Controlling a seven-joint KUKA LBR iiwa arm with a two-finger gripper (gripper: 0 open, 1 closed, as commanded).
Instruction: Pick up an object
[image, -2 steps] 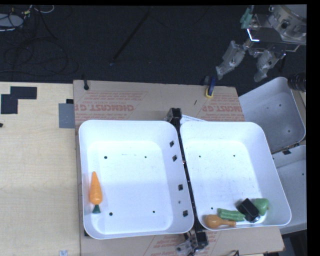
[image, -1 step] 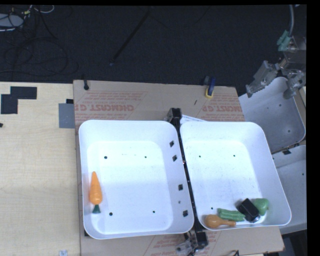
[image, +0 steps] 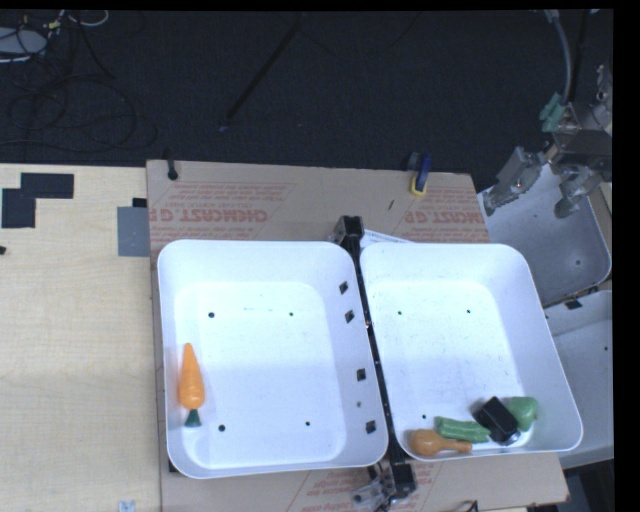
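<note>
End effector (image: 572, 150) is hanging at the far right, beyond the bins and well apart from every object; whether it is spread or closed, I cannot tell. Nearest, in the right bin's (image: 540, 300) front corner, an orange piece (image: 438, 443), a green piece (image: 460, 430) and a black block (image: 497, 419) are lying bunched together. Farther left, a carrot (image: 190, 378) is lying alone by the left bin's (image: 165, 300) wall. Nothing is being lifted, so I judge the whole pick is waiting: approaching, gripping, raising.

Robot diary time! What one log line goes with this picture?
left bin: carrot by left wall | right bin: orange piece, green pieces, black block in near right corner | nothing picked yet
</note>
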